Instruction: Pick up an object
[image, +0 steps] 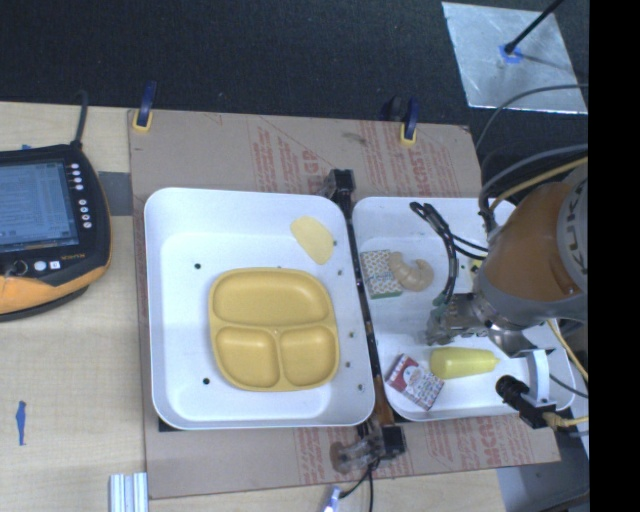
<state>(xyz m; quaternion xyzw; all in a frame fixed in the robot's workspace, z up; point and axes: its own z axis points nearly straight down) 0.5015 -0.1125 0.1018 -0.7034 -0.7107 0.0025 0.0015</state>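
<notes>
The desk (60, 400) carries two white bins. The left bin (175, 300) holds a yellow divided plate (273, 328). Over the right bin (390, 215) hangs the arm (530, 255), its jaws low near a yellow cylinder (462, 362); whether they are wide or narrow I cannot tell. This looks like the reach: next they must close around something and lift.

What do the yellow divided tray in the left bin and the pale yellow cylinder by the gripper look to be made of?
The divided tray looks like moulded plastic with a matte finish: even yellow colour, rounded compartment walls, soft highlights. The pale yellow cylinder in the right bin also looks like smooth plastic, though foam or rubber cannot be ruled out at this resolution. The gripper is above it.
</notes>
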